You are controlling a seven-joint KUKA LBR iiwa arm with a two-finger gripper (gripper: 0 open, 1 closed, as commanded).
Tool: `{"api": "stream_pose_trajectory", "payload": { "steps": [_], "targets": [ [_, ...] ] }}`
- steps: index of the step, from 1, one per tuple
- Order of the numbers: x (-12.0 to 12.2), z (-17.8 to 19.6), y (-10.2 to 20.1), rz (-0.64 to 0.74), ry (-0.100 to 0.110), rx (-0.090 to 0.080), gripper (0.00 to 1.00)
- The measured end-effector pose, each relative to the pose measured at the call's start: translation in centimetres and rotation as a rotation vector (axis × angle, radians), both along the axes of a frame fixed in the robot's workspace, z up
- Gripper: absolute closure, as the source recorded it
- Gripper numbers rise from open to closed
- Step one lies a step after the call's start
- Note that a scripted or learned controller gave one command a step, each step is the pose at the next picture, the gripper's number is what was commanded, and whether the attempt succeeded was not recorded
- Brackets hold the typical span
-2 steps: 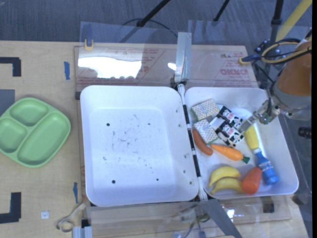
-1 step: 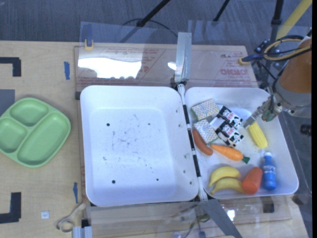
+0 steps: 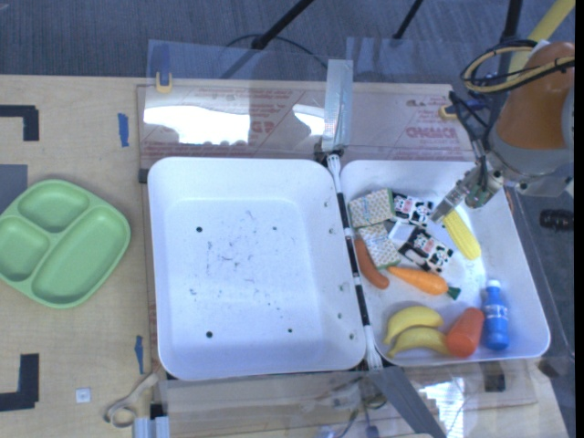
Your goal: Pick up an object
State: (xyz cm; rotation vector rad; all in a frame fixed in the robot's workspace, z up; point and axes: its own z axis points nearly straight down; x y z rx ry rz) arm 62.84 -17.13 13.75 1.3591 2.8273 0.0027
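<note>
— Bins are seen side by side on the bench: what is held in each?

— The left bin (image 3: 242, 254) shows a bare white floor with faint scuffs. The right bin (image 3: 525, 272) is crowded. A patterned pouch (image 3: 372, 208) lies near its upper left, with black-and-white cow-print pieces (image 3: 422, 240) just beside it. A corn cob (image 3: 462, 233) is laid at a slant to their right. A carrot (image 3: 422, 281) lies below the cow-print pieces, and a red-brown sausage (image 3: 370, 265) is set along the left wall. Bananas (image 3: 415, 328) are found at the lower edge, touching a red pepper (image 3: 464, 331), with a blue bottle (image 3: 495, 315) just beside that.

— Where is the gripper placed?

— The gripper (image 3: 444, 208) is lowered into the right bin's upper part, between the cow-print pieces and the corn cob, its tip close above them. Whether the fingers are spread or pressed together cannot be told at this size, and nothing can be seen pinched between them.

— What else is on the bench?

— A green divided plate (image 3: 59, 242) is set well apart, at the far left.
</note>
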Motion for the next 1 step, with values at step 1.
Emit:
{"api": "stream_pose_trajectory", "payload": {
  "steps": [1],
  "targets": [
    [2.74, 7.09, 3.59, -0.209, 0.001, 0.000, 1.00]
  ]
}}
